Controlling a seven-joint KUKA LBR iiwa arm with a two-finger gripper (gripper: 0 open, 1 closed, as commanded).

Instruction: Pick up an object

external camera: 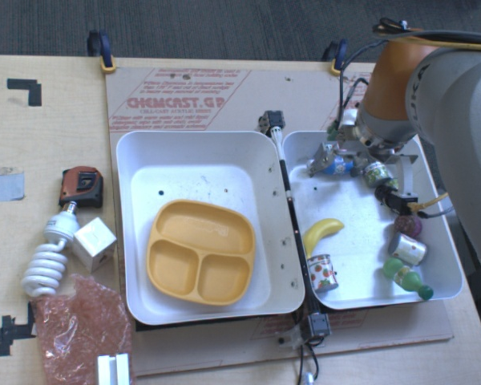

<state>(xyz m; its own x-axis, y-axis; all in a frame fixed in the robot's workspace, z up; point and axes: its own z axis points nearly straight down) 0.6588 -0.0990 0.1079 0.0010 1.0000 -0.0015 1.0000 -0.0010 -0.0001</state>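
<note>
Both bins white: left bin [136,215], right bin [353,291]. Divided plate [200,251] mustard-yellow. Banana [321,233] yellow. Small can [321,273] white with red and green print. Bottle [406,277] green. Round fruit [410,225] dark purple. Arm [433,79] grey with orange band. Bulb [48,255] white; tape measure [81,186] black and orange; bag [80,327] reddish mesh.

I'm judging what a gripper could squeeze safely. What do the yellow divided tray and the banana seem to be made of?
Divided tray: probably moulded plastic, matte to satin, given its uniform yellow-orange colour and soft rounded compartment ridges. Banana: likely a plastic toy, since it is evenly bright yellow with no spots, though real fruit can't be ruled out.
</note>
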